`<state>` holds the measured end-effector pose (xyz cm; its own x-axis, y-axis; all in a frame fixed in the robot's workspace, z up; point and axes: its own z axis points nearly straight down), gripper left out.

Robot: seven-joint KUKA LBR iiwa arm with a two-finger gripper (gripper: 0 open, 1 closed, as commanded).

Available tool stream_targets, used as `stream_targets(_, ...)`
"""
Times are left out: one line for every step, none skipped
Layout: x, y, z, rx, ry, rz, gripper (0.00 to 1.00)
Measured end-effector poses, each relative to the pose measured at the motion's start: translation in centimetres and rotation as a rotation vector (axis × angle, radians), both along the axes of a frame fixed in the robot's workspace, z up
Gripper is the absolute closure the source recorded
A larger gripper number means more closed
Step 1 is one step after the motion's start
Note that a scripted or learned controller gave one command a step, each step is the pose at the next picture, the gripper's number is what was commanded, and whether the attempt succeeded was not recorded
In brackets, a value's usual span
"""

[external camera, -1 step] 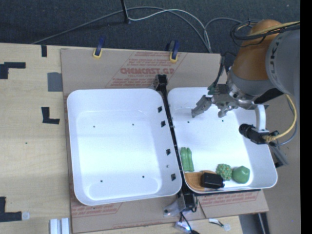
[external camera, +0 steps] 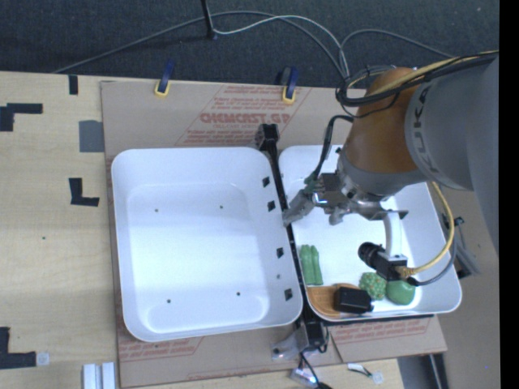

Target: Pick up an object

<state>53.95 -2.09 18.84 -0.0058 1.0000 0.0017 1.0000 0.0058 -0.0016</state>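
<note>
The gripper (external camera: 328, 203) hangs over the right bin (external camera: 434, 302) near its left wall, jaw state impossible to tell, with the upright-lying green object (external camera: 310, 264) just toward the bin's front edge.

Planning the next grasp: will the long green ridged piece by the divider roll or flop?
The long green ridged piece looks moulded and stiff, so probably no flop. Lying flat, it seems unlikely to roll. Closeness to the right bin's wall may crowd a grasp.
</note>
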Motion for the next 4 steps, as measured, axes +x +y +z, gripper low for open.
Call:
stream_targets(4.2, -3.8, 4.6, -0.003, -0.006, -0.007, 0.00)
stream_targets(3.2, 7.1, 9.0, 0.001, -0.004, 0.003, 0.00)
stream_targets(4.6, -2.6, 11.1, -0.004, -0.002, -0.013, 0.00)
stream_targets(1.0, 7.4, 11.1, 0.000, -0.002, 0.002, 0.00)
